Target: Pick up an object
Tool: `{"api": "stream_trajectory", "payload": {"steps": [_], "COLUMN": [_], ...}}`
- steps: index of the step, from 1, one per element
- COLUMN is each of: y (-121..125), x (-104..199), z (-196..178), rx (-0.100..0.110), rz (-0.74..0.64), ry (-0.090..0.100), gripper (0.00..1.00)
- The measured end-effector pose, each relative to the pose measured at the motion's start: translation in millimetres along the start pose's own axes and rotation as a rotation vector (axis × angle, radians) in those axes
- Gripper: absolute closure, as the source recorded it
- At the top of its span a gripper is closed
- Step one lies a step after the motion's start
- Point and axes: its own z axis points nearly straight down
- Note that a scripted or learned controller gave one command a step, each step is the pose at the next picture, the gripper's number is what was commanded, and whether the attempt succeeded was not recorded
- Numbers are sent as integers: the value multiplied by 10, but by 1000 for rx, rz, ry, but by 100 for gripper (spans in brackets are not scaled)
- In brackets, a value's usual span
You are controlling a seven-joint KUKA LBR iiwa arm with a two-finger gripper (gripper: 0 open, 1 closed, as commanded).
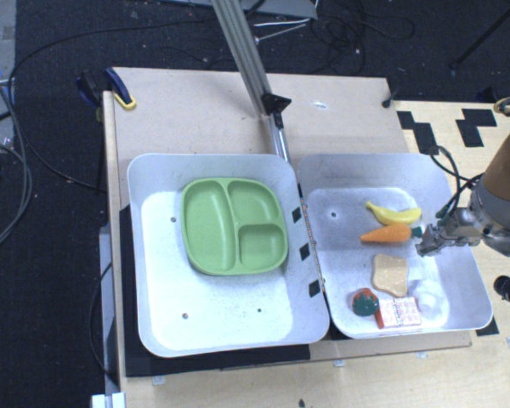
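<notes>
Two white bins lie side by side. Far to the left of the gripper [427, 243], the left bin [153, 313] holds a green divided plate [235, 225]. Nearer, in the right bin [340, 202], a red and green toy [365, 303] lies below-left of the gripper, a slice of toast [390, 274] just below-left, and an orange carrot [386, 235] almost touches its tip, with a yellow banana [393, 214] just above the carrot. A small red and white box [399, 314] and a white crumpled thing [430, 299] lie below the gripper.

Whether the gripper is apart or together, I cannot tell. Nothing is visibly held.

I judge the carrot may roll or be pushed against the banana, because they lie so close. Writing on the box is too small to read.
</notes>
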Motion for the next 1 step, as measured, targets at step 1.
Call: {"api": "stream_trajectory", "payload": {"steps": [1], "y": [30], "x": [7], "z": [-639], "rx": [-3], "rz": [-2], "ry": [-1], "gripper": [100]}}
